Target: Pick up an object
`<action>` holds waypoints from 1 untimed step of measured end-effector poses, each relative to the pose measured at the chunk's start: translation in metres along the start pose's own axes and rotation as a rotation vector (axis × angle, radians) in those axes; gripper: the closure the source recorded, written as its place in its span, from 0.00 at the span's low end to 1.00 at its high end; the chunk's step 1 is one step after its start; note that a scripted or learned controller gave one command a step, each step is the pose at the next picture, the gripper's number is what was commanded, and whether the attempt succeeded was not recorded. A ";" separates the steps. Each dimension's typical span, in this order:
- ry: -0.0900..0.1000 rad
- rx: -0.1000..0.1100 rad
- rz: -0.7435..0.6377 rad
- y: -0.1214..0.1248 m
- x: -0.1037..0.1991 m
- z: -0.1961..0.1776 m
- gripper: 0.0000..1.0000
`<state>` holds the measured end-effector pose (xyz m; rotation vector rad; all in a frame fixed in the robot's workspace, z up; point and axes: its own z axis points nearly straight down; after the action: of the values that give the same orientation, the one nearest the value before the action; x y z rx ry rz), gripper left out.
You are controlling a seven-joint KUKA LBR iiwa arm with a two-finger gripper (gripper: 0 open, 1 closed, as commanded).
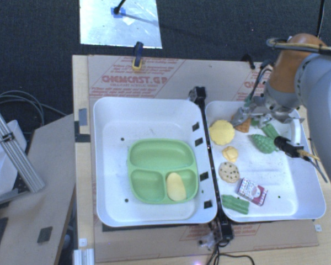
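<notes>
Gripper (244,116) is down in the right bin (309,203), at its far edge, toward the far-left corner. You can't tell from this angle whether it's released or clenched. Orange piece (244,127) lies right under the gripper tip. Touching or just clear, you can't tell, and nothing shows it grasped.

Other things in the right bin:
- Round yellow item (222,132) is just beside the orange piece, against the bin's left edge.
- Small yellow chunk (229,153) is next along that left edge, toward the near side.
- Cookie (229,172) comes after the chunk, same edge, lying flat.
- Red-and-white packet (251,191) is near the middle of the near edge, slightly skewed.
- Green pod (235,203) is in the near-left corner, lying flat, just beside the packet.
- Bumpy green item (263,143) is mid-bin.
- A second green piece (271,130) is just beyond the bumpy one, close under the arm (320,93).

Left bin (107,148): green tray (154,153) sits about centre and has three compartments. A yellow oblong (176,186) is in its near-right compartment.

The arm comes in over the right bin's far-right corner, with the orange band (289,65) above the wrist. A small clip (137,57) sits at the counter (154,79) far edge, well apart from both bins.
</notes>
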<state>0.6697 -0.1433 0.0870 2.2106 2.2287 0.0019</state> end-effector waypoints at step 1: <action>0.001 0.006 0.010 -0.080 -0.013 -0.028 0.00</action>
<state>0.5897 -0.1566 0.1146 2.2250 2.2219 -0.0033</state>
